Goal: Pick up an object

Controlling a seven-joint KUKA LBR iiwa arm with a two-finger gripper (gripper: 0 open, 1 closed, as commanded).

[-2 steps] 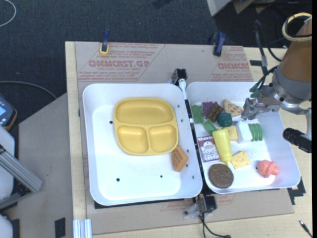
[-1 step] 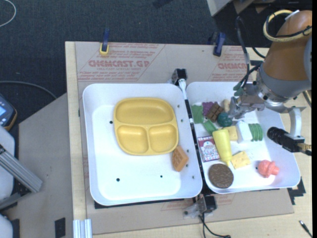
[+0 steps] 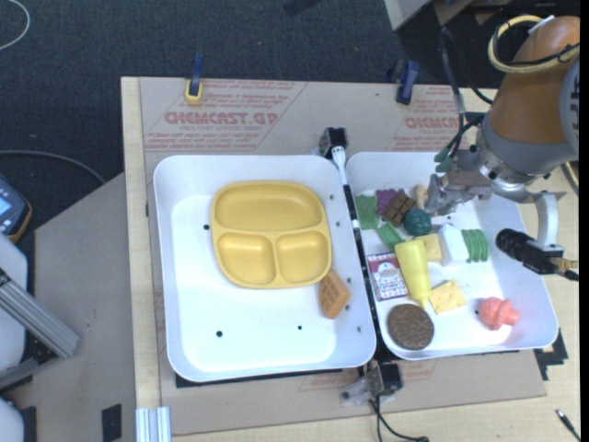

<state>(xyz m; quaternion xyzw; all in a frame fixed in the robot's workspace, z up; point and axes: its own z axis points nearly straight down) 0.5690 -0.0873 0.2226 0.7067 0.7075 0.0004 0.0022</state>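
**Arm Hangs Over Crowded Right Bin**

The gripper [image 3: 440,194] sits low at the far edge of the right bin [image 3: 538,288], beside a teal ball [image 3: 418,221], a purple piece [image 3: 392,198] and a brown block [image 3: 399,210]; whether it grasps anything cannot be told. Packed nearby are a yellow bottle [image 3: 413,266], a green ridged piece [image 3: 475,245], a red-and-white packet [image 3: 387,275], a cheese wedge [image 3: 447,296], a brown round cookie [image 3: 409,325] and a pink toy [image 3: 498,312]. The left bin [image 3: 184,330] holds a yellow divided plate [image 3: 271,233], with a waffle piece [image 3: 334,295] at its near right corner. The board's far edge reads "CHEMCAST GP" [image 3: 221,118].
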